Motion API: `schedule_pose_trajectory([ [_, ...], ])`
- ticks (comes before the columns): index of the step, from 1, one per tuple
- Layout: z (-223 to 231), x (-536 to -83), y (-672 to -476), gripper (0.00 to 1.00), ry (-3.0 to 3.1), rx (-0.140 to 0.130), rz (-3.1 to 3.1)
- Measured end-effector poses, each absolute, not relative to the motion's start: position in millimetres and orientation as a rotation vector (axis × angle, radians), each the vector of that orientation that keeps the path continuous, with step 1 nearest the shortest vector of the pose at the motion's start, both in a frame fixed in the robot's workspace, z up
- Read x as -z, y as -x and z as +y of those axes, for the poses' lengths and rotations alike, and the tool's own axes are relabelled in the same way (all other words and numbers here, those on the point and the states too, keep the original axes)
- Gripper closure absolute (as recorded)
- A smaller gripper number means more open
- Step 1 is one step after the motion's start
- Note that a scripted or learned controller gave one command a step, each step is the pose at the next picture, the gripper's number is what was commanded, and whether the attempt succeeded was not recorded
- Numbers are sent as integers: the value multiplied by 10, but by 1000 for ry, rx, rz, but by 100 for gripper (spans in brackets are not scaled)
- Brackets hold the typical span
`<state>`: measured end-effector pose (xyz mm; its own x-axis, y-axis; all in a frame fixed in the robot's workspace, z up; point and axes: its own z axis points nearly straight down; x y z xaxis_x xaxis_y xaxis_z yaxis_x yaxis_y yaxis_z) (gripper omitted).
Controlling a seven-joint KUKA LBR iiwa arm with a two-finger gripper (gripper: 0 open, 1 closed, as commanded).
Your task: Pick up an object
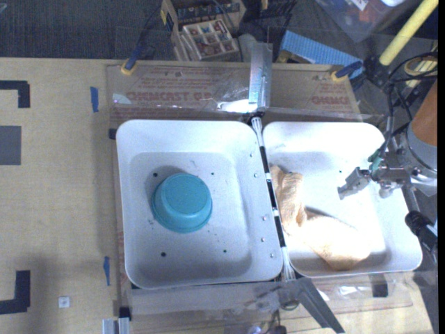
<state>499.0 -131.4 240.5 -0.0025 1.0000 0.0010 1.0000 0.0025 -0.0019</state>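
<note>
Right by the bottom edge, my tan cloth [327, 235] lies in the right bin [396, 256]. My gripper [367, 184] hangs just past the cloth, fingers apart, holding nothing. I think floppy cloth could slip out if I pinch too little.

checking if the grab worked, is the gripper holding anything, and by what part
Nothing is held. The gripper hangs over the right bin, with no object between its fingers; the tan cloth lies below in the bin, apart from it.
</note>
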Motion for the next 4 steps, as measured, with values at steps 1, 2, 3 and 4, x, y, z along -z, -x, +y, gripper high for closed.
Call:
schedule_pose_trajectory([
  [1, -918, -1182, -5276, 0, 2188, -1, -2253],
  [2, -967, -891, -5268, 0, 2200, 10, -2248],
  [3, -983, -996, -5283, 100, 2207, 16, -2248],
  [4, -984, -996, -5282, 0, 2207, 15, -2248],
])
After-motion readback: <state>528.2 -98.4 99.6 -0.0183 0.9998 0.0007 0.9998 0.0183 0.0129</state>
